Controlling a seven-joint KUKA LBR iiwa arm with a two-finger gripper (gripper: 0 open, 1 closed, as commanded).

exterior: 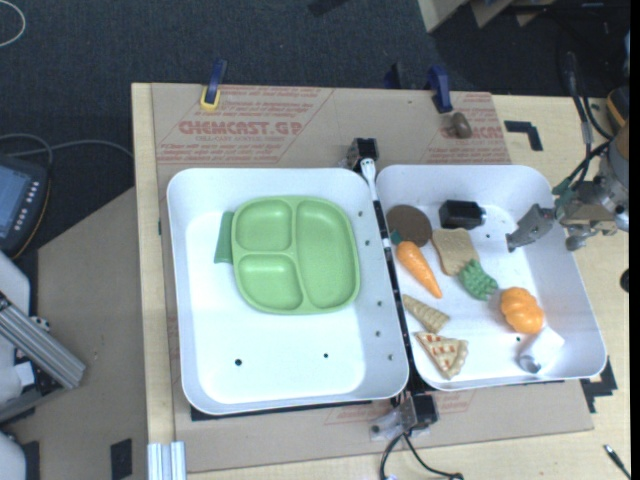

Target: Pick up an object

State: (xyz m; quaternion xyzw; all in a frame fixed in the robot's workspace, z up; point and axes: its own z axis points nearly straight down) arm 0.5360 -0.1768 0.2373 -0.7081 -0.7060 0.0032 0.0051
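Toy food pieces (468, 288) in right bin (575, 298), pincer (535, 226) above its right side, finger state unclear

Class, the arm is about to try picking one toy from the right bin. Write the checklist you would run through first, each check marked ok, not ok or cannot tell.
1. Objects in the right bin: carrot, orange pumpkin, black block and others: ok.
2. Hand over that bin, near its right wall: ok.
3. Hand free of any object: cannot tell.
4. Pumpkin stands apart from its neighbours: ok.
5. Carrot has room around it: not ok, crowded by the brown disc and cracker.
6. Green tray in the left bin, out of the way: ok.
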